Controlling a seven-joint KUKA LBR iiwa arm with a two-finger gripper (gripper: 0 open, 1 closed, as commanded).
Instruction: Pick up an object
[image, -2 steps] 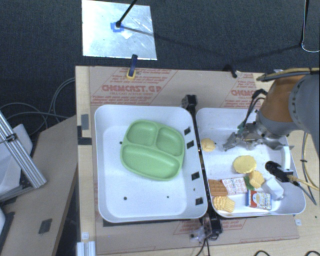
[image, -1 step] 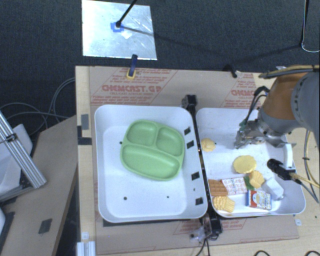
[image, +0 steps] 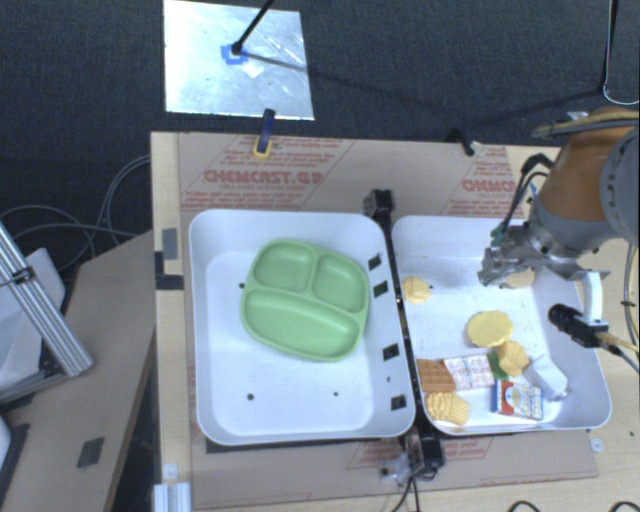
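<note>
I see the arm (image: 590, 190) reaching in from the right, its orange band above the grey wrist, bent down over the far part of the right bin (image: 600, 400). The fingers (image: 503, 268) hang low over the bin floor at its far end; I cannot tell whether they are open or closed, as the wrist hides their tips. A pale round bit (image: 520, 278) lies just beside them, partly under the wrist, and I cannot tell if it is touched.

Nearest me from the fingers, at the bin's front wall, I count two crackers (image: 441, 392), flat and tan with a grid texture, one printed packet (image: 468, 372), and one small carton (image: 517, 399) with red and blue print. Closer to the fingers lie two yellow chips: a round flat one (image: 489, 327) and a smaller one (image: 513, 356) touching its near side. Left of the fingers sits one small yellow lump (image: 415, 291) by the bin's wall.

The left bin (image: 215, 400) holds one green plate (image: 305, 298), smooth plastic, oval, with three compartments. Both bins are shallow white trays on the brown surface (image: 300, 172).
</note>
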